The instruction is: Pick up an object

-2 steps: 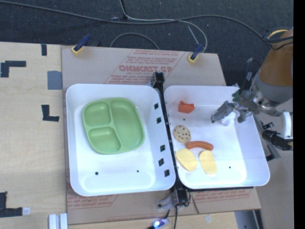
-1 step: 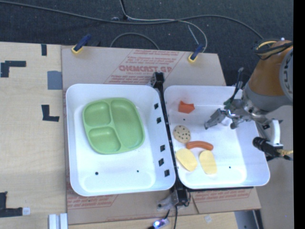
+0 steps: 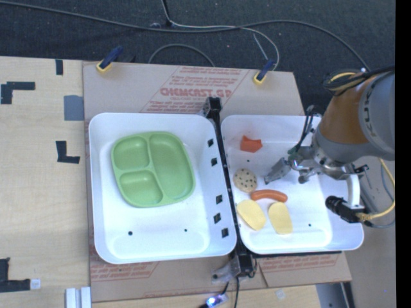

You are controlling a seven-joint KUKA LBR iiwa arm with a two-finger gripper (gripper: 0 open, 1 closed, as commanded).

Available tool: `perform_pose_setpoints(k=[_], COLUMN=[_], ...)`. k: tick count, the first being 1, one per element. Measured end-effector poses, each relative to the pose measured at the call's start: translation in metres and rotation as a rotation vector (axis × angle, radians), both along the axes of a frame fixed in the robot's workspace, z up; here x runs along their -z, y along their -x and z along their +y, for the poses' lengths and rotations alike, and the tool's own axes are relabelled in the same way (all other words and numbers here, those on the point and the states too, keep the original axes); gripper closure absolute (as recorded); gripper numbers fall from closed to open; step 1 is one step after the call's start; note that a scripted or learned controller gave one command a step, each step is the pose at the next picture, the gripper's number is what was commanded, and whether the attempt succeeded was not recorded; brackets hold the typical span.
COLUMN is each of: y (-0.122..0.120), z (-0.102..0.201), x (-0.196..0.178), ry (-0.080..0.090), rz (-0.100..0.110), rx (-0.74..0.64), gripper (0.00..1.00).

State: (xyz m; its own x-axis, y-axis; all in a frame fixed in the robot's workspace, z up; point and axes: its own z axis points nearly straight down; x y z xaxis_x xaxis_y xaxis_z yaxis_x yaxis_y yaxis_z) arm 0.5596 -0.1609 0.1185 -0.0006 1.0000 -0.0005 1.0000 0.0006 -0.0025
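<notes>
Bins sit side by side on the bench: the left bin (image 3: 103, 236) holds a green divided plate (image 3: 153, 169) with three compartments, lying in its far half. The right bin (image 3: 343, 239) holds the small food toys. An orange-red wedge-shaped piece (image 3: 251, 144) lies toward the far left of this bin. Nearer, by the left wall, is a round speckled cookie (image 3: 244, 180), and just right of and nearer than it lies an orange-red sausage (image 3: 269, 196). Nearest of all, two pale yellow oval pieces (image 3: 253, 215) (image 3: 280, 218) lie next to each other, just below the sausage. The arm (image 3: 359, 120) reaches in from the right, and its gripper (image 3: 277, 171) hangs over the middle of the right bin, right of the cookie and just beyond the sausage. Its fingers look narrowly parted, with nothing between them.
</notes>
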Motion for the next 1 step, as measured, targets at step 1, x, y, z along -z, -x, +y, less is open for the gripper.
perform_pose_setpoints(k=[1], y=[0.0000], z=[0.0004], x=[0.0351], ry=[0.001], rz=[-0.001], rx=[-0.001], gripper=[0.00])
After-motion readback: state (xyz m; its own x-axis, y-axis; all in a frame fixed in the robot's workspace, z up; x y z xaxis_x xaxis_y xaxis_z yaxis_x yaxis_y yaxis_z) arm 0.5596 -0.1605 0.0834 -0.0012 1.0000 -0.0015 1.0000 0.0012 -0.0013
